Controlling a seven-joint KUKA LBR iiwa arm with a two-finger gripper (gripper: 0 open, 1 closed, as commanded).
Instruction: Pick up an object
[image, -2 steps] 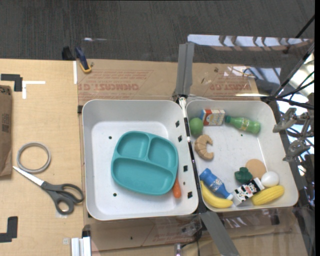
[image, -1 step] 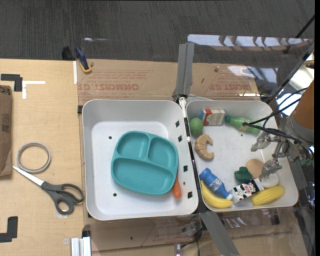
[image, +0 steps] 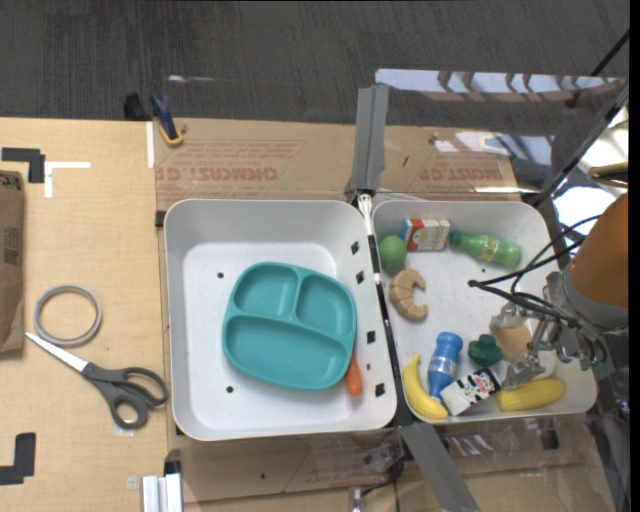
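Teal plate (image: 290, 327) sits in left bin (image: 190, 300). Right bin (image: 455, 205) holds my gripper (image: 528, 360) low at right side, between beige object (image: 510, 335) and yellow banana (image: 532, 394); I cannot tell fingers' state.

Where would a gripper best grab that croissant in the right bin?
Probably across the thick middle of the croissant, coming straight down from above. It lies flat on the right bin floor, its curved ends pointing right, with bare floor around it. The green ball above it is the closest neighbour, so the fingers would have room.
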